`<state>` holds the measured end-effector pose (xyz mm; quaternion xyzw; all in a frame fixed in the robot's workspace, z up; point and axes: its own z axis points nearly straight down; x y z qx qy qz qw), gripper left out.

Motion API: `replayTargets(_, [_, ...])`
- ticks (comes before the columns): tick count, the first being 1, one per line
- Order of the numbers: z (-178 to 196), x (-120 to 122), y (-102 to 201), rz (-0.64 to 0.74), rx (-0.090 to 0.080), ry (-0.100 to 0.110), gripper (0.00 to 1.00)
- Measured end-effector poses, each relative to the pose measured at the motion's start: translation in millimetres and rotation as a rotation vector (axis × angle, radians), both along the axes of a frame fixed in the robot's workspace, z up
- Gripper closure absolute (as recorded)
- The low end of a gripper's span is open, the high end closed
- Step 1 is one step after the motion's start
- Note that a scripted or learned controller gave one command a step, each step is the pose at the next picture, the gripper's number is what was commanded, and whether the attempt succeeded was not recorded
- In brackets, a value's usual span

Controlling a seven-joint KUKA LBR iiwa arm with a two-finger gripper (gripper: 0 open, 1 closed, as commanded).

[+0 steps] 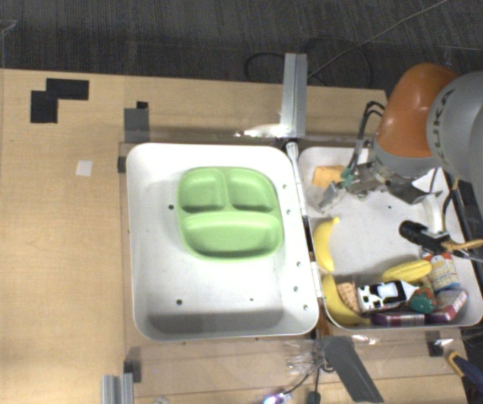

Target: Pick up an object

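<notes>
So the gripper (336,190) is hanging low over the far end of the right bin (368,234), and honestly I can't tell how wide it's open or if it's got anything. Just beside it on the far-left is an orange block (326,175). A banana (326,244) sits below it, nearer the camera. More clutter is piled at the near end. The left bin (149,251), well off to the gripper's left, has a green divided plate (227,211).

right bin (376,234) centre bare | clutter (406,297) crowds near edge | banana (324,244) lines left wall
</notes>
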<state>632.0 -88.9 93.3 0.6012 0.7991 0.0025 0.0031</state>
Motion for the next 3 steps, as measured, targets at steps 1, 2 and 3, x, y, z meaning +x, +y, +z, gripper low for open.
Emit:
replayTargets(1, [-5.1, 39.1, -6.6, -0.075, 0.0, 0.0, 0.0])
replayTargets(2, [9.1, 41.3, -5.3, -0.071, 0.001, -0.005, 1.0])
replayTargets(3, [93.9, 38.4, 57.2, -0.197, 0.002, 0.0, 1.0])
